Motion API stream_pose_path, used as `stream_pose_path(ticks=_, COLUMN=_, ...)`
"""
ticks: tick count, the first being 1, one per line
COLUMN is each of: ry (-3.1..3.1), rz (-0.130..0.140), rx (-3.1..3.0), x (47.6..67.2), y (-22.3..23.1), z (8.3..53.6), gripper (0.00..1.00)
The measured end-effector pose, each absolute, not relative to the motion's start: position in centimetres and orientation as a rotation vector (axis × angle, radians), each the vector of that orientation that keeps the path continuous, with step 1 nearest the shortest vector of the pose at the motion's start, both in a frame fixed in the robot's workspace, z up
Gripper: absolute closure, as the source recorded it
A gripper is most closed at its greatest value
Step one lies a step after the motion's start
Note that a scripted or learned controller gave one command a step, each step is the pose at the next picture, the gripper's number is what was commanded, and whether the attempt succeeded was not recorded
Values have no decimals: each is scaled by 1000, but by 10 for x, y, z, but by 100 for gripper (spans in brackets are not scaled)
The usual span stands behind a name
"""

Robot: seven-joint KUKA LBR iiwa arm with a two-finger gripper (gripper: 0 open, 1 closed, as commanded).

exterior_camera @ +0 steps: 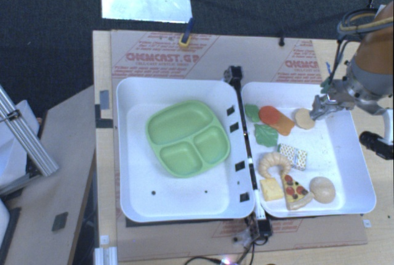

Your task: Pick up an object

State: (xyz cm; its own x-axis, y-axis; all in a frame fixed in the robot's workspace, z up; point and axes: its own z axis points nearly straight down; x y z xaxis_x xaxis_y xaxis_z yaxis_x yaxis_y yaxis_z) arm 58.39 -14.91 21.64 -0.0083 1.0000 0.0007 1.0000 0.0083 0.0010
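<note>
- Camera view, looking down at a slant: the tabletop (pixel 154 51) carries two shallow white bins side by side, the left bin (pixel 132 153) and the right bin (pixel 354 153).
- Left bin holds one green divided tray (pixel 188 137) with three compartments, lying flat and slightly turned, near the bin's middle.
- Right bin holds a spread of toy food items, most of them in its left half.
- Upper row in the right bin: a green leaf piece (pixel 252 113), an orange carrot-like piece (pixel 276 120) just beside it, and a round tan cookie-like disc (pixel 303 119) near the carrot's right end.
- A second green leaf piece (pixel 266 135) lies just below the carrot-like piece, touching or nearly touching it.
- Middle: a small patterned packet (pixel 293 156), with a pale shrimp-shaped piece (pixel 273 163) just to its left.
- Lower row: a yellow cheese block (pixel 271 189), a pizza slice (pixel 295 191) beside it, and a beige bread roll (pixel 322 189) to the right of the slice.
- The arm (pixel 372 57) enters from the right, the orange band above the wrist.
- The hand (pixel 321 107) sits over the right bin's upper part, just right of the tan disc, fingertips pointing toward it.
- Cannot tell how wide the hand is set; nothing is visibly held between its tips.
</note>
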Motion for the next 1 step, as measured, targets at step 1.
stream_pose_path(ticks=1, ry=2234, rz=5, rx=2210, x=582, y=-95, z=228, gripper=100)
